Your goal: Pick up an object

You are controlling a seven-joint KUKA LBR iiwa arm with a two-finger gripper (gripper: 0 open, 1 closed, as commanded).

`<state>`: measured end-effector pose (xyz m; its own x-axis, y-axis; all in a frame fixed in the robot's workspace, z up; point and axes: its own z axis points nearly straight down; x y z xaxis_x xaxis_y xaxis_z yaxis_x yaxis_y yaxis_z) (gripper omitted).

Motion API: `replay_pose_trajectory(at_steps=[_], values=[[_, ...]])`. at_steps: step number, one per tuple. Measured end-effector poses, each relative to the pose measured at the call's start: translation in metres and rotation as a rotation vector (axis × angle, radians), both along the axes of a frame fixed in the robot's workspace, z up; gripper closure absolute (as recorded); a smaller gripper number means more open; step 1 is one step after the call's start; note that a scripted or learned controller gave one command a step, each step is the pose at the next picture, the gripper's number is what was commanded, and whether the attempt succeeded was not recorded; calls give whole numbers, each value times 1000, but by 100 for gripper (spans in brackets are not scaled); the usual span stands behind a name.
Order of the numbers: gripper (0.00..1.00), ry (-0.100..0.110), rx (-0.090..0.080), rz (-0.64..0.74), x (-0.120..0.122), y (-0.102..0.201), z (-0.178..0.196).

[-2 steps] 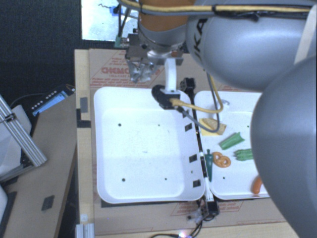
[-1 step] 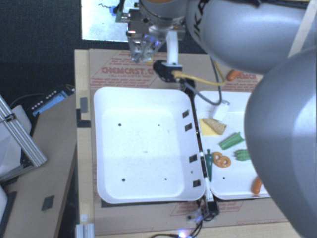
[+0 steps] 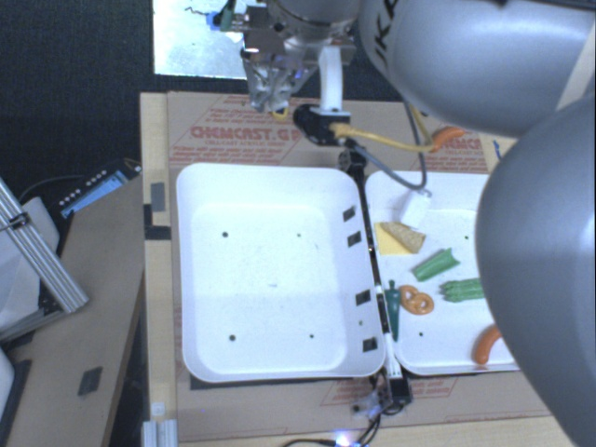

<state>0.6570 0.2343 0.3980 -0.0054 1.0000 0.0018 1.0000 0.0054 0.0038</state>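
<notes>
cheese wedge [image 3: 399,238], twisted pretzel [image 3: 415,302], glossy white bin [image 3: 438,361], jaws [image 3: 270,96] state unclear

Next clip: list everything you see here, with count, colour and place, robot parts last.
bins: 2, white, side by side on the bench
cheese wedge: 1, yellow, right bin
green pieces: 2, green, right bin, near its middle
pretzel: 1, orange, right bin beside the divider
sausage: 1, orange, right bin, front
cardboard sheet: 1, tan, under the bins
arm: 1, grey, reaching in from the right
claw: 1, metallic, above the cardboard behind the left bin
</notes>
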Motion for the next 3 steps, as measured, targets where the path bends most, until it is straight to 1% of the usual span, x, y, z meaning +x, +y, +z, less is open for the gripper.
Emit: replay_pose_trajectory(at_steps=[1, 2, 3], values=[[100, 3, 0, 1, -29, 0, 8], [100, 5, 0, 3, -96, 1, 12], [100, 9, -2, 2, -170, -1, -22]])
